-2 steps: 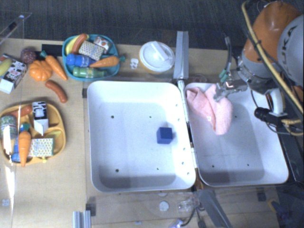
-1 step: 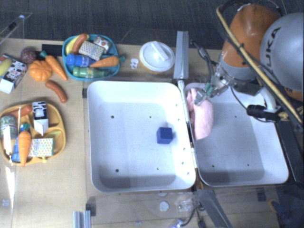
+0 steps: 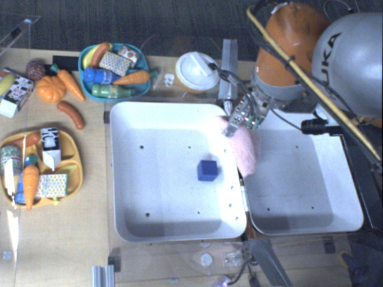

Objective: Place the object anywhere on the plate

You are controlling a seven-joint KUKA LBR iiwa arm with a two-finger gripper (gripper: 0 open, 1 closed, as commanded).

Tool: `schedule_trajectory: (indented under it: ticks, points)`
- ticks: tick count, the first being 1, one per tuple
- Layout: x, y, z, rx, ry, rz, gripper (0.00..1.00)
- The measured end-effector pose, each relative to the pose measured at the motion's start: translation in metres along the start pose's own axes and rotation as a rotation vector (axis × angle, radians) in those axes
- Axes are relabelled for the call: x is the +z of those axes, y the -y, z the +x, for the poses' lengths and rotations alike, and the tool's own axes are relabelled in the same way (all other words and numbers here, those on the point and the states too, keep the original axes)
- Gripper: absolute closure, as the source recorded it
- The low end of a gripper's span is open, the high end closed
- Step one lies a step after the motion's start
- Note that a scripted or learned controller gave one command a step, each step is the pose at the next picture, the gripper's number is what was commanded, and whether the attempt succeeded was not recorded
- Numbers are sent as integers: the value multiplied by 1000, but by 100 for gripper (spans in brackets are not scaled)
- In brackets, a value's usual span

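Cube (image 3: 207, 170), blue, lies flat on the floor of the L bin (image 3: 116, 160), right of centre and nearer the bin's right wall than its left. It is the sole loose item on that floor. R bin (image 3: 299, 184) sits just beside it, the walls touching along a shared middle edge.

Pink piece (image 3: 244, 151), flat and oval, hangs at a slant over that shared edge. Its far end is up at the gripper (image 3: 235, 123) and its near end is lower, over the divider. Whether it is a plate or a soft item can't be told.

Arm (image 3: 359, 46) enters from the far right. Its orange band (image 3: 287, 34) is above the wrist, which points down and left toward the far-right corner of the L bin. The gripper tip meets the pink piece's top edge. Open or closed: can't tell, as the tip is small and cluttered by cables.

Cube vs. gripper: the cube is nearer and slightly left of the gripper, apart from it, and just left of the pink piece w/o touching it.

Off-bin items, on the bench (image 3: 90, 220):
- Blue bowl (image 3: 82, 61), far left, holds toy food incl. a carrot and a bottle.
- Yellow tray (image 3: 76, 160), left, holds a carrot (image 3: 29, 181) and small boxes.
- Pumpkin (image 3: 50, 88) and sausage (image 3: 72, 115) lie between the bowl and tray.
- White lidded cup (image 3: 196, 70) is beyond the L bin.
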State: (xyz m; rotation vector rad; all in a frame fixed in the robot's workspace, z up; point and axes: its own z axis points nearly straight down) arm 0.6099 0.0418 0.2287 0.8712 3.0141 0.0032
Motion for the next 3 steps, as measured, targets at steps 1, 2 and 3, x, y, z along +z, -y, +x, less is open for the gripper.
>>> schedule_trajectory:
  ticks: [1,2,3]
  points:
    - [1,-31,37,-401,-1,-1,100]
    - [1,-73,67,-564,2,-3,100]
    - [0,-73,67,-563,2,-3,0]
